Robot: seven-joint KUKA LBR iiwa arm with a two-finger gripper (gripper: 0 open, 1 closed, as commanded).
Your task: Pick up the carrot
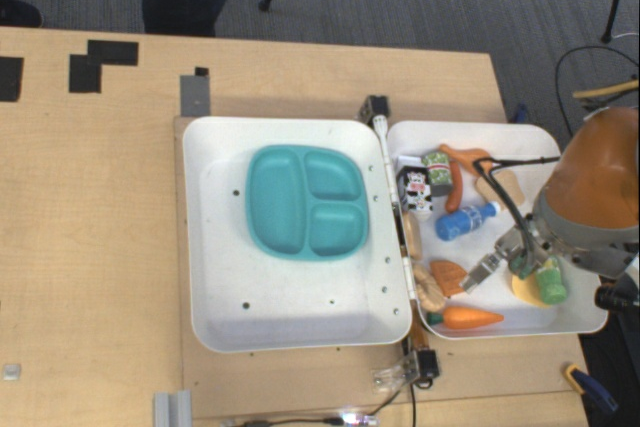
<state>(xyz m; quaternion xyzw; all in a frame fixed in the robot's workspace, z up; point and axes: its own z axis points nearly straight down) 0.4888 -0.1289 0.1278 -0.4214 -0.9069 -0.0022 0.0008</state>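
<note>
Two shallow white plastic bins sit side by side on the pale wooden bench. Biggest of the pair's contents is the teal three-compartment plate, lying flat in the middle of the left bin. Over the right bin hangs the grey arm with its orange band, reaching in from the right edge; black cables loop off it across the bin. Its two-finger gripper points down and leftward, and whether the metal fingers are spread or closed cannot be told from this angle; nothing is visibly between them. Smaller things crowd the right bin: a blue plastic bottle lying on its side near the middle, an orange curved sausage-shaped toy toward the far wall, and a black-and-white box by the left wall. The orange carrot lies flat along the near wall, below and apart from the gripper tip. A small green cylinder rests on a yellow piece at the right.
</note>
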